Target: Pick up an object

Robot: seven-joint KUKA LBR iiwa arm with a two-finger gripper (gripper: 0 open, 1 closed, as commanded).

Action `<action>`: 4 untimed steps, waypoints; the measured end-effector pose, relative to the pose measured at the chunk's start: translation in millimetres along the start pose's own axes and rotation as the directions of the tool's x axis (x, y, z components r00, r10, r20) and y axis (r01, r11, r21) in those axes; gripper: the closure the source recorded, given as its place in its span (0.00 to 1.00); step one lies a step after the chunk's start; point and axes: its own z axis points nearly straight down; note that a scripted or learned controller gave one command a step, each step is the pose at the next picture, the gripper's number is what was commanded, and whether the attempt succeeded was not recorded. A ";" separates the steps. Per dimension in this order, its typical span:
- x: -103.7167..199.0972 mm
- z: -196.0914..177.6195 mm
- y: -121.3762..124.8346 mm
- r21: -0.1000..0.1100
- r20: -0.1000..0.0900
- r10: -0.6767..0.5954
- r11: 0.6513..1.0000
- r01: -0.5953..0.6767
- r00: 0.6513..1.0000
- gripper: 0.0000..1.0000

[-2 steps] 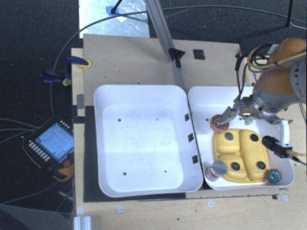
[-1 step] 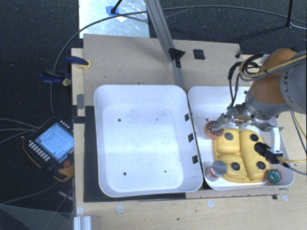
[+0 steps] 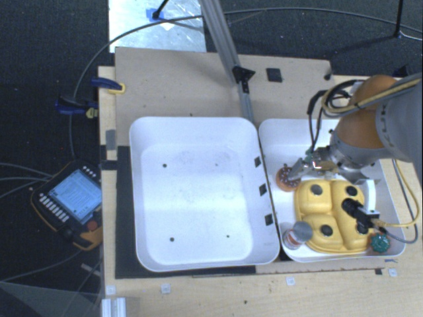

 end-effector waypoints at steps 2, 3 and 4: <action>-6.3 -72.5 4.6 0.013 0.000 -0.001 1.000 0.001 1.000 1.00; -4.8 -128.7 17.8 0.010 -0.001 -0.003 1.000 0.003 1.000 1.00; -4.7 -162.4 19.7 0.014 -0.002 -0.004 1.000 0.004 1.000 1.00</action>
